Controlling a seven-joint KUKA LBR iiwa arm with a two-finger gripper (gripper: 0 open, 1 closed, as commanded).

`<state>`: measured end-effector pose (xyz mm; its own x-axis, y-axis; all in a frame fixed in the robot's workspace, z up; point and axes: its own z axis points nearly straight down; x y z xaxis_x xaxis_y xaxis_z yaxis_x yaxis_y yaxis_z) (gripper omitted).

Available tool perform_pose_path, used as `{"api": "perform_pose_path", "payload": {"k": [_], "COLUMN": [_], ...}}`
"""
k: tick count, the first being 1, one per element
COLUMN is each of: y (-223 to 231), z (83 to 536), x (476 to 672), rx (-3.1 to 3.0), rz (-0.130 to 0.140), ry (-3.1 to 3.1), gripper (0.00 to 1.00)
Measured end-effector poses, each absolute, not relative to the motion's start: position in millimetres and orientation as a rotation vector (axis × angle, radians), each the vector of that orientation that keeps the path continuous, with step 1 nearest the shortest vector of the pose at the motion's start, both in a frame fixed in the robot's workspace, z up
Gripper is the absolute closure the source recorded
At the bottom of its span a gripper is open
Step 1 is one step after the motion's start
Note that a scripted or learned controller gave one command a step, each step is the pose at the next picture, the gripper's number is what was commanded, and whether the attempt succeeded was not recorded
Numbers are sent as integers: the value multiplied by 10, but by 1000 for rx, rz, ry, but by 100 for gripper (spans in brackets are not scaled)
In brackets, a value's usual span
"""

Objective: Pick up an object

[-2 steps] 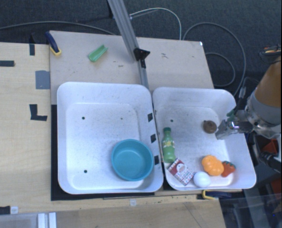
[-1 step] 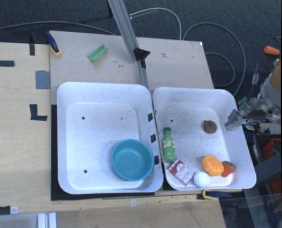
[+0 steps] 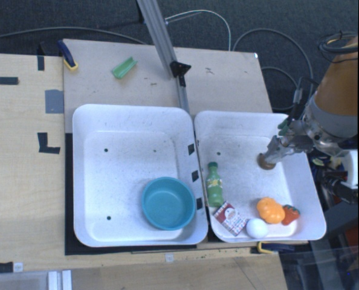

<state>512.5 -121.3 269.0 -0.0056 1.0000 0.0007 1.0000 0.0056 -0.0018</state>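
Two bins, hand over right bin, orange fruit below it

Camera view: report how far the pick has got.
Done: nothing looks lifted; the green bottle, orange fruit, white egg and red-and-white packet all lie in the right bin. In hand: the tool is low over that bin's floor, apart from them. Left: grasp one and lift.

Both white bins looked like smooth, speckled plastic; the blue bowl was glossy, the desk pale matt wood.
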Motion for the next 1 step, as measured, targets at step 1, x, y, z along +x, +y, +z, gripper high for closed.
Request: {"api": "perform_pose_path", "payload": {"k": [1], "y": [-780], "z": [2705], "x": [5386], "rx": [-2214], "rz": [0], "ry": [-2228], "gripper": [100]}}
